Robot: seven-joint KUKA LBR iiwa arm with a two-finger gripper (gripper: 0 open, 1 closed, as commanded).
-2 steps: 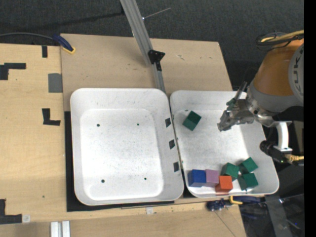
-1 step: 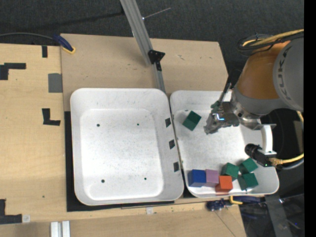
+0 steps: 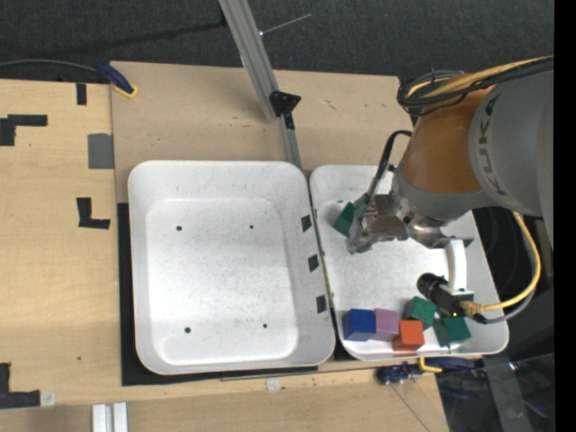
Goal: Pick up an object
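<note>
Camera view: gripper (image 3: 358, 234) low in right bin (image 3: 396, 345), just beside green block (image 3: 343, 217). Cannot tell finger opening or hold. Advice: centre over block, close squarely, lift straight. Other blocks (image 3: 396, 324) clustered at near rim.

Seeing a white left bin (image 3: 216, 165) just left of the gripper (image 3: 358, 239), with a black mat (image 3: 126, 286) showing along its far-left edge. Noting a grey metal pole (image 3: 252, 34) slanting away up and left of the gripper, carrying a black bracket (image 3: 284, 103). Spotting, well apart to the far left on the wooden bench (image 3: 54, 286), black tape marks (image 3: 87, 212), a grey patch (image 3: 101, 149) and a blue-and-yellow clamp (image 3: 120, 79).
</note>
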